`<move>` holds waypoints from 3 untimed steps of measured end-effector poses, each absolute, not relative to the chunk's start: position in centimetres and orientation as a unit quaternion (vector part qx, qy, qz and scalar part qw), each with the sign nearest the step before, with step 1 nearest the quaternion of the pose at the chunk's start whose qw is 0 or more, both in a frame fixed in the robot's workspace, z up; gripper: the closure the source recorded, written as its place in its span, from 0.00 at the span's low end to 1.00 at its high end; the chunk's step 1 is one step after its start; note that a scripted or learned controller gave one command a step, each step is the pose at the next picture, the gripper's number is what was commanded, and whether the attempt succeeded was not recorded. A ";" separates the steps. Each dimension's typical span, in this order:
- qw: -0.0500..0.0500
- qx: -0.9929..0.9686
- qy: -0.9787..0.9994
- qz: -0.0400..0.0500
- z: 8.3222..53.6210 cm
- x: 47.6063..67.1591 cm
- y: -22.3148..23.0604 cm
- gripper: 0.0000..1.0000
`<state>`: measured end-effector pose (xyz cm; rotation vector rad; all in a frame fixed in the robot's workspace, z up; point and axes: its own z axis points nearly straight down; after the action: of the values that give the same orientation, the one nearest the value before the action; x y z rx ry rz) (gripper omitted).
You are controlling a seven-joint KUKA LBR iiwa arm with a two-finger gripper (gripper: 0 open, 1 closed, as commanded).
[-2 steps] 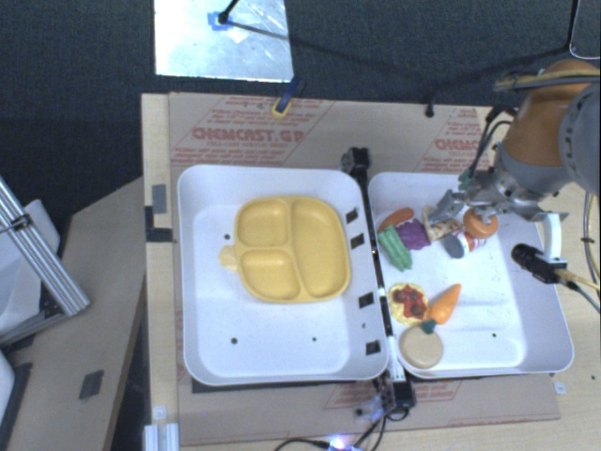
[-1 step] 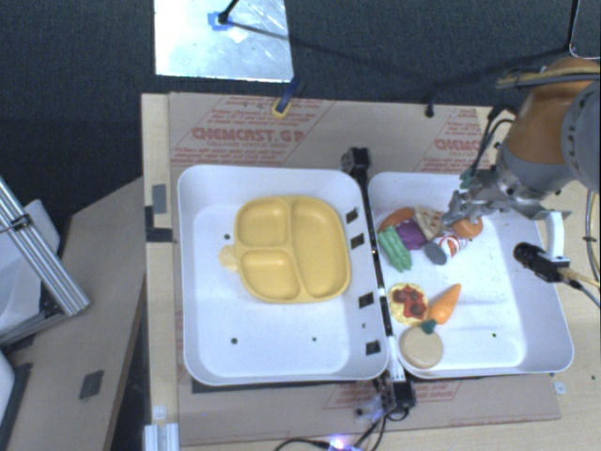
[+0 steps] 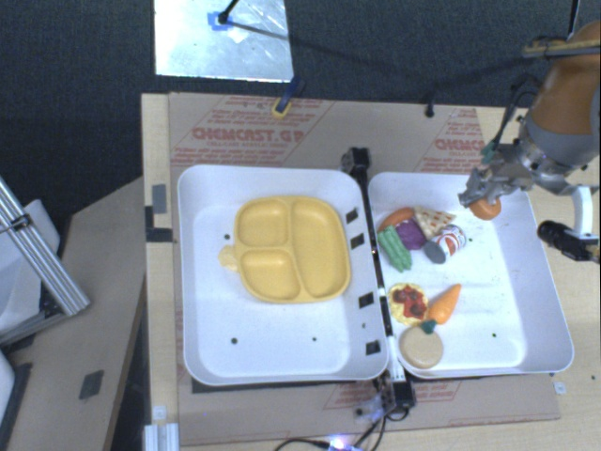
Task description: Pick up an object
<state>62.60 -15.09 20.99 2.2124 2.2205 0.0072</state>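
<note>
- Gripper (image 3: 485, 198) is hovering at the right bin's (image 3: 540, 280) far edge, seemingly pinching a small orange ball (image 3: 486, 209) — view poor.
- Ball is looking light, stiff, slippery — grip across its middle.

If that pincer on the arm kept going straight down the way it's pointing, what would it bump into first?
Probably the small orange object right under the pincer, which already looks to be at or between its tips. Below that lies the floor of the right white bin. From one slanted view, the depth is unclear.
</note>
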 end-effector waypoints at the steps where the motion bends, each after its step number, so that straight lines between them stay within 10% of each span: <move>1: 0.002 0.706 0.709 0.001 22.6 62.7 -15.1 1.00; 3: -0.002 0.705 0.710 0.000 22.0 55.1 -8.9 1.00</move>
<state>55.14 -8.91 22.00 2.2163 2.2316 -0.0010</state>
